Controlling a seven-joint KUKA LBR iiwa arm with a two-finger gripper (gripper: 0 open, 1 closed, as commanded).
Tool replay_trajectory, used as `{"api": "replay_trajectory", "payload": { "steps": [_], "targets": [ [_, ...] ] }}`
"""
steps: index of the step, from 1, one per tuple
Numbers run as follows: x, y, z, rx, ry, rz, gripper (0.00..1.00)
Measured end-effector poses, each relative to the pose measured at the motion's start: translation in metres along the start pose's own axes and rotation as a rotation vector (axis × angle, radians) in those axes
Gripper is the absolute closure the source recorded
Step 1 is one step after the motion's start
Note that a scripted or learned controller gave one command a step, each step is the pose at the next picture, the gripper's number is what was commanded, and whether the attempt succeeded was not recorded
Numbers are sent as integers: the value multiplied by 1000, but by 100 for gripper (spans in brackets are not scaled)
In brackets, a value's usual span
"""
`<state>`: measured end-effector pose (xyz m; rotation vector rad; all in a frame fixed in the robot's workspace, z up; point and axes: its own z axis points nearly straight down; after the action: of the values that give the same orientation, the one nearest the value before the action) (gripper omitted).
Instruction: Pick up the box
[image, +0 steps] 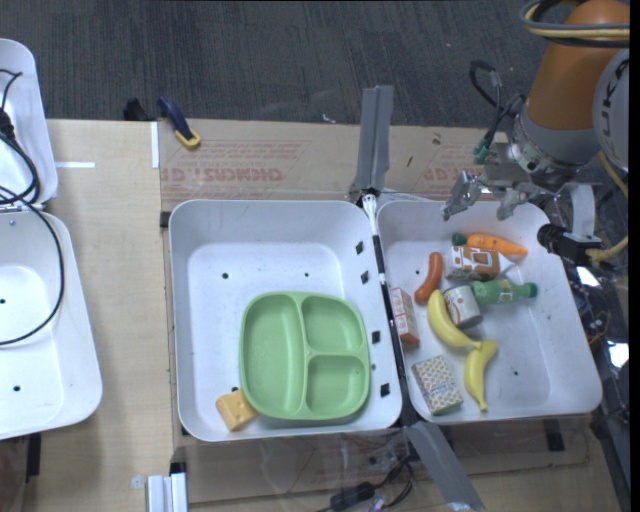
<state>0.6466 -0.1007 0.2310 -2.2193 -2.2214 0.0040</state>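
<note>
Two white bins (190, 300) on cardboard-topped bench (270, 160), dark carpet (250, 50), pincer (487, 198) released, empty.

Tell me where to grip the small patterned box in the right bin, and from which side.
Come from above and close across the box's two long sides. It seems to lie flat near the bin's front edge, and the banana sits close on its right, so watch that side.

We see a pale wooden counter (120, 290) carrying two shallow white bins: the left bin (190, 300) and the right bin (560, 380), touching along a shared edge. A flat cardboard sheet (270, 165) lies behind them, with a small blue-and-yellow clamp (178, 124) at its far-left corner.
</note>
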Motion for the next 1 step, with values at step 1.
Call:
{"api": "replay_trajectory", "payload": {
  "steps": [1],
  "targets": [
    [3,-82,123,1,1,-25,0]
  ]
}}
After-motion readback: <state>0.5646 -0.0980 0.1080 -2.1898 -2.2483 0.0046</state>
